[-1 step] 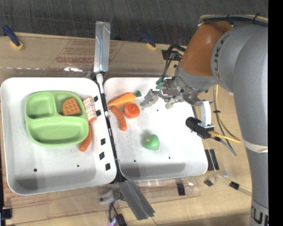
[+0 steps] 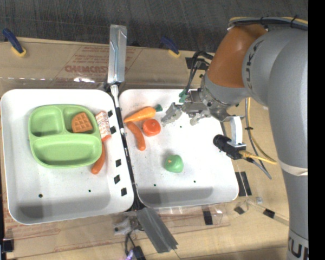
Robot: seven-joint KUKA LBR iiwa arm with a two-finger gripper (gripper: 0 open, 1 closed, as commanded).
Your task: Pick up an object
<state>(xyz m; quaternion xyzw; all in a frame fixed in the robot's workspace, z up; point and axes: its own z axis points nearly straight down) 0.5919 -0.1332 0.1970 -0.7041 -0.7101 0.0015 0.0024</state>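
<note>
My gripper (image 2: 182, 114) hangs over the back of the right bin (image 2: 216, 183), its fingers spread apart with nothing between them. Just left of it lies an orange carrot (image 2: 140, 113) with a green top. Beside the carrot sit a round orange-red piece (image 2: 151, 127) and an orange sausage-shaped piece (image 2: 137, 136). A green pepper-like toy (image 2: 173, 163) rests near the middle of the right bin, below the gripper.
The left bin (image 2: 16, 188) holds a green divided plate (image 2: 62, 145) with a waffle (image 2: 82, 123) in one compartment. A wrapped snack (image 2: 103, 124) and an orange stick (image 2: 99, 162) lie by the plate's right edge. A metal divider (image 2: 117, 58) runs between the bins.
</note>
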